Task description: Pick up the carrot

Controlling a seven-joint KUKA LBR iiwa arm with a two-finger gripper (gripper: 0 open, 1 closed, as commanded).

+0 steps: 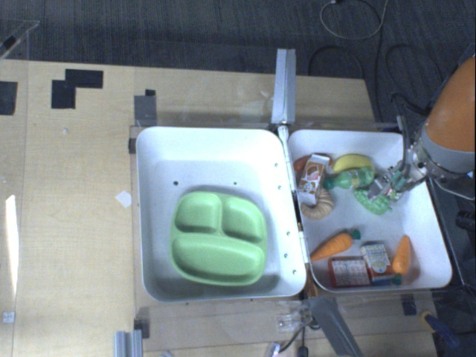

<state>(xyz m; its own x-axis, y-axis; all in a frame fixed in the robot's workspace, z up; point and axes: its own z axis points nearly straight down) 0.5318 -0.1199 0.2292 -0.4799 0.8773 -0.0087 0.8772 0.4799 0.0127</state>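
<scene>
Two carrots lie in the right bin (439, 233). One carrot (332, 245), orange with a green stub at its upper right end, rests slantwise on the bin floor near the front left, just above a red packet (347, 272) and below a bagel-like ring (320, 206). The second carrot (401, 255) stands more upright near the front right, beside a small carton (376, 257). The gripper (392, 184) hangs over the upper right part of the same bin, reaching in from the right under the arm's orange band (455, 114), well apart from both carrots and higher in the view than either. Its tip sits directly over a pale green object (372, 201), apparently touching it, with a banana (350, 163) and a darker green item (349, 178) just to its left. How wide the gripper stands cannot be told from this view, and nothing can be seen clearly held in it. Near the divider a brown and white packet (311, 174) lies against the bin's left wall. The left bin (156, 199) holds a green compartment tray (219, 238) near its middle
</scene>
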